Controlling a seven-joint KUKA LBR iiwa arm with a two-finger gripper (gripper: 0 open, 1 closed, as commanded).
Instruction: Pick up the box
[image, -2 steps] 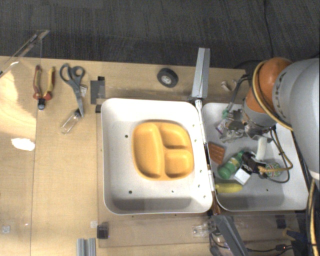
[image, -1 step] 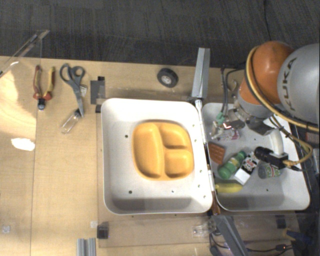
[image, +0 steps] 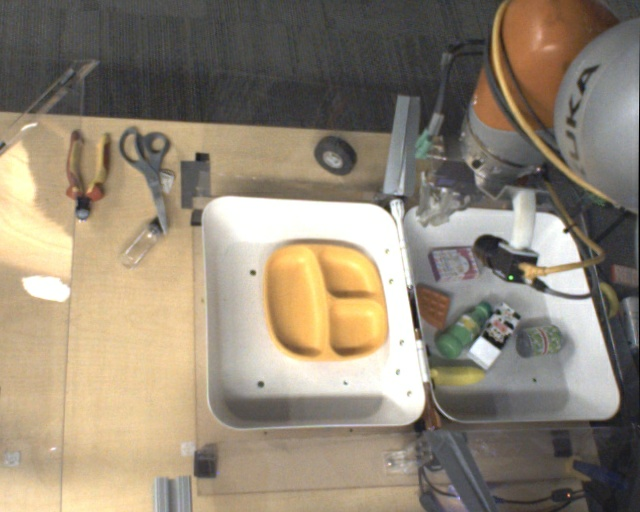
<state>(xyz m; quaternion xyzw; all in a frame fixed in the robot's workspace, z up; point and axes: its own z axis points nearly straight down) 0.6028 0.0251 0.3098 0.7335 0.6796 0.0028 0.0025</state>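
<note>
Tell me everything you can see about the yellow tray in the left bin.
The yellow compartment tray looks like smooth moulded plastic, a rounded square with three wells: one long well on its left, two smaller ones on its right. It lies flat, open side up, near the middle of the left white bin, touching only the bin floor.

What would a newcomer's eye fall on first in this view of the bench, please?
Probably the yellow divided tray, alone in the middle of the left bin. Next, the big grey and orange arm at the top right, above the right bin with its small clutter: a green bottle, a banana and a small box.
</note>
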